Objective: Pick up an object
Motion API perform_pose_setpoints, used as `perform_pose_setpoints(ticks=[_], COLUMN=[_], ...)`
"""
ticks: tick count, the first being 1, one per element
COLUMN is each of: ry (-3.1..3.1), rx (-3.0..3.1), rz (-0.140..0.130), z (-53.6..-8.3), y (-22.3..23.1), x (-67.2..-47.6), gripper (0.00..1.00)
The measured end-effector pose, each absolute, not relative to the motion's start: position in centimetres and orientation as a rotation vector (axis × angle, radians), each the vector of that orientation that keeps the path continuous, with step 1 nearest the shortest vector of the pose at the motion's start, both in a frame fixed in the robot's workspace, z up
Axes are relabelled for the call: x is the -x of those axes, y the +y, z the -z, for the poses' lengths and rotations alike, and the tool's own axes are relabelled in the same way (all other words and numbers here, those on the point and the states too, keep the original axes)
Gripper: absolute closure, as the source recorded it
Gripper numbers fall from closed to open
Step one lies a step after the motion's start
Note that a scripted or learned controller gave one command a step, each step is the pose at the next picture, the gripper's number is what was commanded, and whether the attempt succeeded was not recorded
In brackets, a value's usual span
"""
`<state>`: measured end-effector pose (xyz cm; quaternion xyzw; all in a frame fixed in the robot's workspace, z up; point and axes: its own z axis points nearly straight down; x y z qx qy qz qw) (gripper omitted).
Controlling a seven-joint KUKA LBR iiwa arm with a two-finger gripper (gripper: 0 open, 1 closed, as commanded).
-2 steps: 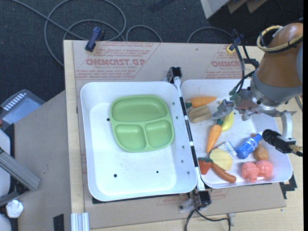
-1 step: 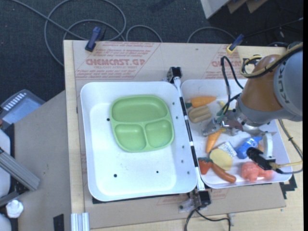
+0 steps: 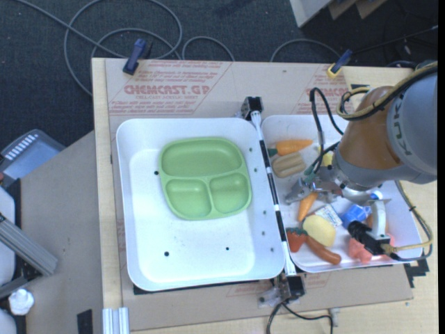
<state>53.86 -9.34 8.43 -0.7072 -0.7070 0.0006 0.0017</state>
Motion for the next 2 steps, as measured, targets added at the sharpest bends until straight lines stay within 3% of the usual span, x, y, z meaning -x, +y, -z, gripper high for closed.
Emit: perform_pose_setpoints(ticks=[1, 2], ry=[-2.219, -2.222], rx=[2.222, 2.221], rz=[-0.001, 0.001], z=[-9.4, -20.6], y=[-9.4, -2.7], x=[-53.9, -51.4], gripper=[1.0, 1.0])
